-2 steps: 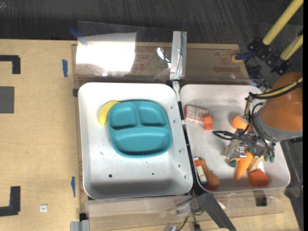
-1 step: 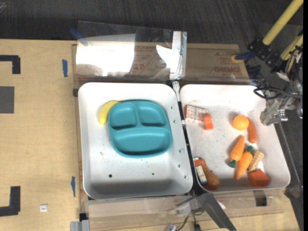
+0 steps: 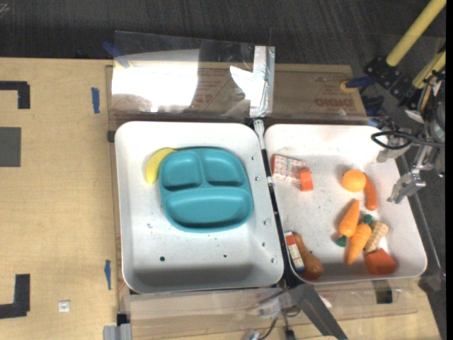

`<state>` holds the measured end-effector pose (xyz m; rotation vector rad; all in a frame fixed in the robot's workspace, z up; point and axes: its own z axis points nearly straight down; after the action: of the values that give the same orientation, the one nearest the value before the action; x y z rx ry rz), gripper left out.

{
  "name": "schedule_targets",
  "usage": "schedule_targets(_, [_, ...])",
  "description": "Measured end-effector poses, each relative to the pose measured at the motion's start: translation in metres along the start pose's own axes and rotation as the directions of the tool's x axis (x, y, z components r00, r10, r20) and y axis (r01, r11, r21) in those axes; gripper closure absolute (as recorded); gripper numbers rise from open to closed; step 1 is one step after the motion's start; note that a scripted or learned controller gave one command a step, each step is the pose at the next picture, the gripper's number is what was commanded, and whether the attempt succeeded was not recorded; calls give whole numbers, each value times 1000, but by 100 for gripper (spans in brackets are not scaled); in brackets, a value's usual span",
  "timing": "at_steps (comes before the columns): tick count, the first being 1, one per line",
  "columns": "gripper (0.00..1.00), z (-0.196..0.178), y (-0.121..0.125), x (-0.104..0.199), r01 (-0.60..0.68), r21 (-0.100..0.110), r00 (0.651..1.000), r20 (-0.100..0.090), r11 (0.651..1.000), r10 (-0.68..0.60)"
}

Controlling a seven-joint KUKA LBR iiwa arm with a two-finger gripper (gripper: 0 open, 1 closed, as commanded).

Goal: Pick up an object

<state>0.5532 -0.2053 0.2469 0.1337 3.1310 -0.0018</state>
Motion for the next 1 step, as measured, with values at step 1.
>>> schedule_targets(1, [0,115,-19,25,-146,-1,989,-10,989,146])
